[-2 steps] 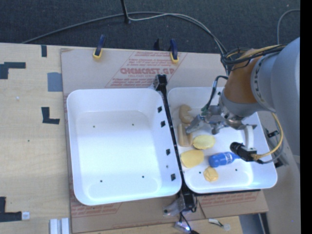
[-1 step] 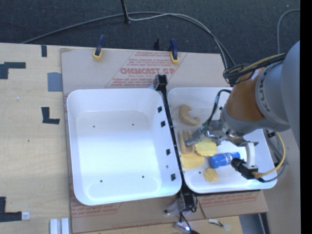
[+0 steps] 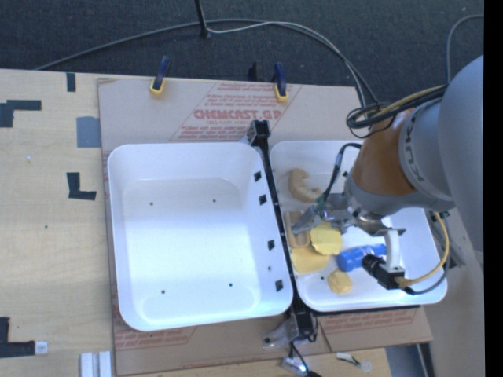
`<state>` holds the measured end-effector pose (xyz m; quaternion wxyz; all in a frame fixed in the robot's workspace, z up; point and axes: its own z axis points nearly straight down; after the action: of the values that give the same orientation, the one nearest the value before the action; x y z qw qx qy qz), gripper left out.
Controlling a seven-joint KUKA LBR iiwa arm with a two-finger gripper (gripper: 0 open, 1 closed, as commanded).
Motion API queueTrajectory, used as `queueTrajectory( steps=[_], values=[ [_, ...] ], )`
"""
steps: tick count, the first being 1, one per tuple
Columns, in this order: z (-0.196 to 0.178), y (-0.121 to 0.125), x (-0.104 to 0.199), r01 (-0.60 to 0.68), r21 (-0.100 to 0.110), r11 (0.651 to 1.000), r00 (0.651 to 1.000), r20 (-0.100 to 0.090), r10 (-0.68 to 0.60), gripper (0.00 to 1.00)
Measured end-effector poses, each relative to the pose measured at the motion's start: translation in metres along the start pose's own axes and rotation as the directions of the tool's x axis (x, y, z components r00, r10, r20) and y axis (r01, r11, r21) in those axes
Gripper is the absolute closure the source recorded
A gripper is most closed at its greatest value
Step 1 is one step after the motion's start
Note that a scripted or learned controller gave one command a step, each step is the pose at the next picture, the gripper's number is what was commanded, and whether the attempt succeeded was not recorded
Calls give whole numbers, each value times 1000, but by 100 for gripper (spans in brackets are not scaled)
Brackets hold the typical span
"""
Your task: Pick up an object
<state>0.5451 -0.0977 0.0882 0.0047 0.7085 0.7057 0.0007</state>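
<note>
Faintly, red "CHEMCAST GP" lettering (image 3: 236, 115) marks the board (image 3: 330, 100) behind both bins (image 3: 126, 210).

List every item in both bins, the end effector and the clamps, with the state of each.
Left bin: upright on the bench.
Right bin: holds the objects, arm over it.
End effector: low in the right bin among the objects, grasp not visible.
Yellow round piece: lying flat.
Blue object: lying on its side.
Beige curved piece: lying near the back wall.
Clamps: clipped on the board's back edge.
</note>
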Motion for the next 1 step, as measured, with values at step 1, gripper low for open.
queueTrajectory(
  steps=[1],
  values=[
    [-9, 0, 3, 3, 2, 1000, 1000, -5, -3, 100]
  ],
)
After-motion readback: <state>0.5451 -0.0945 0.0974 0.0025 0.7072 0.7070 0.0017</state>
